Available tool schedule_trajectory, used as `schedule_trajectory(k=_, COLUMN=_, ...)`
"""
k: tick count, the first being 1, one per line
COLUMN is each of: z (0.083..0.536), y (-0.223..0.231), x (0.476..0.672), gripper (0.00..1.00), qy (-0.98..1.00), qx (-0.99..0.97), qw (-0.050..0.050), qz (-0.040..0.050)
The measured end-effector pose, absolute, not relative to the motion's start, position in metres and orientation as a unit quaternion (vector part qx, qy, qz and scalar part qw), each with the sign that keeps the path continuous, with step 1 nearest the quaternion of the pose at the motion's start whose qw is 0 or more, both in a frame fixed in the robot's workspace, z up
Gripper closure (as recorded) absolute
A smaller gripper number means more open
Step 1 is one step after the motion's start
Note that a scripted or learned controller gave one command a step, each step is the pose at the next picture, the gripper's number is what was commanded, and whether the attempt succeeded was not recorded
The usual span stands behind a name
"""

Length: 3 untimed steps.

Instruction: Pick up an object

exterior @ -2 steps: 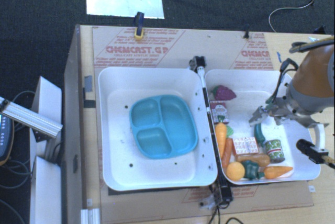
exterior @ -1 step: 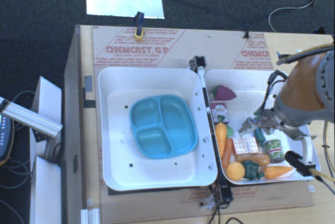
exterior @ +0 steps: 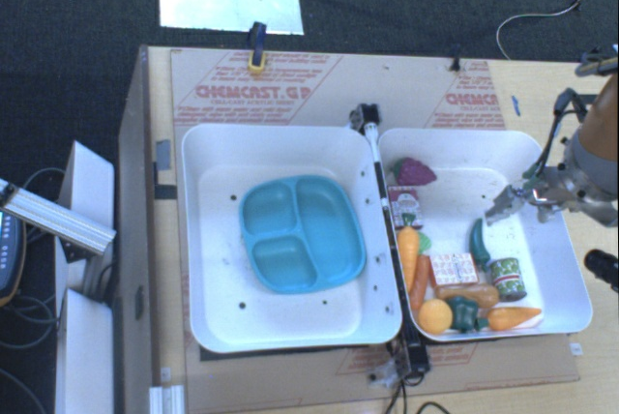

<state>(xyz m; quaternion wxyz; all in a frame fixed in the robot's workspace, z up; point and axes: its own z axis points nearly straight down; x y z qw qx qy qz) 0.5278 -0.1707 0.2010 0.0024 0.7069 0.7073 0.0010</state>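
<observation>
From the overhead camera you see the gripper (exterior: 519, 202) over the right bin (exterior: 556, 252), toward its 3 o'clock side, fingers spread with nothing between them; just at its 7 o'clock lies a teal toy (exterior: 479, 241), and below that a green can (exterior: 507, 278); carrots (exterior: 409, 254), an orange (exterior: 434, 315) and a purple toy (exterior: 414, 172) fill the bin's 9 o'clock half; the left bin (exterior: 218, 306) holds a blue tray (exterior: 300, 232).
</observation>
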Motion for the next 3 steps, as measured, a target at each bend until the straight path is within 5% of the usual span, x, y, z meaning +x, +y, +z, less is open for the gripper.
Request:
schedule_trajectory(k=1, z=0.166, y=-0.152, x=0.534, gripper=0.00, qy=0.708, qx=0.706, qw=0.000, qz=0.0002)
schedule_trajectory(k=2, z=0.099, y=-0.155, x=0.515, gripper=0.00, qy=0.708, qx=0.707, qw=0.002, qz=0.0015)
schedule_trajectory(k=3, z=0.110, y=-0.155, x=0.517, gripper=1.00, qy=0.708, qx=0.707, qw=0.005, qz=0.0027)
